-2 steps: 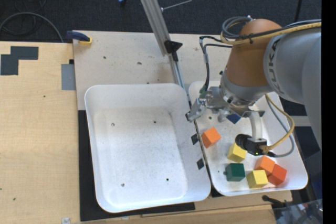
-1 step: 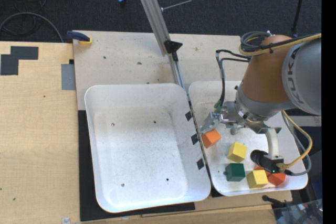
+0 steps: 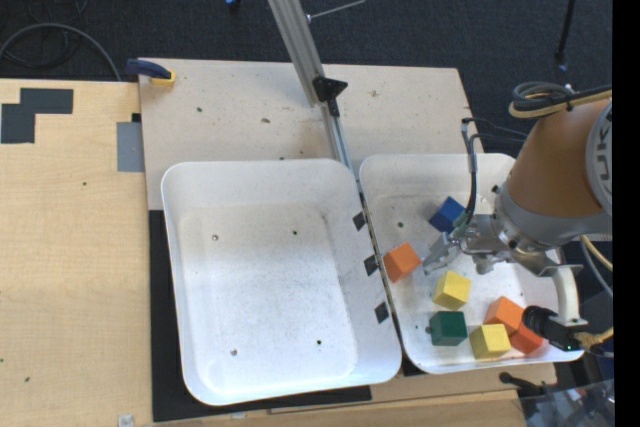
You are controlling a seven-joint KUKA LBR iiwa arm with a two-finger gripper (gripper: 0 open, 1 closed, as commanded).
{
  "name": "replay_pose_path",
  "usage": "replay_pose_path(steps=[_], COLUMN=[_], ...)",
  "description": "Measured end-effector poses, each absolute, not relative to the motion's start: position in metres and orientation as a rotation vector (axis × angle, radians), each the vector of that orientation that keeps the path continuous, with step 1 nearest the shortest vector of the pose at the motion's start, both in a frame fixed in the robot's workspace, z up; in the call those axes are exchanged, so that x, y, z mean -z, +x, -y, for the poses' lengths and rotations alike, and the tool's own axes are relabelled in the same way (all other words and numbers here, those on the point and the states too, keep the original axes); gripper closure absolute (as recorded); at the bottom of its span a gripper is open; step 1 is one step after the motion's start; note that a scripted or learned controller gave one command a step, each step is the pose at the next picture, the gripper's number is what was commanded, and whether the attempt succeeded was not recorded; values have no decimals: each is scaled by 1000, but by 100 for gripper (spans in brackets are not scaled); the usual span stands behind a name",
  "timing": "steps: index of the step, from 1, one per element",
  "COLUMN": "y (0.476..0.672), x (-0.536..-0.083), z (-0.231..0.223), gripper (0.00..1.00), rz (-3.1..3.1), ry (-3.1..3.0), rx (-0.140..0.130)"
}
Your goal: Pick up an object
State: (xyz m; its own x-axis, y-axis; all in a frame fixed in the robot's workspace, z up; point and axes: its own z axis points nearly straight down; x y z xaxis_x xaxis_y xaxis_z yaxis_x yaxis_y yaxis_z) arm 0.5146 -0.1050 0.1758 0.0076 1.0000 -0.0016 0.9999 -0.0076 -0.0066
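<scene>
Camera view: gripper (image 3: 447,253) among crowded blocks (image 3: 451,289).

You can't judge how the metal two-finger gripper (image 3: 447,253) stands: its tips are small and blurred against the white floor of the right-hand shallow bin (image 3: 400,185). The grey arm with its orange band (image 3: 555,175) runs off the frame's right side and covers that bin's right rim. The small blue cube (image 3: 447,213) sits partly behind the gripper's metalwork. At lower right, 1 orange block (image 3: 505,312) is overlapped by the yellow cube (image 3: 490,340), and the reddish piece (image 3: 528,339) beside them is half covered by black hardware.
</scene>
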Motion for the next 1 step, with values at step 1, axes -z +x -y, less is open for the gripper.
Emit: replay_pose_path(steps=[1], y=[508], x=[-447], z=[97], gripper=[0], rz=[2227], ry=[-2224], rx=[6])
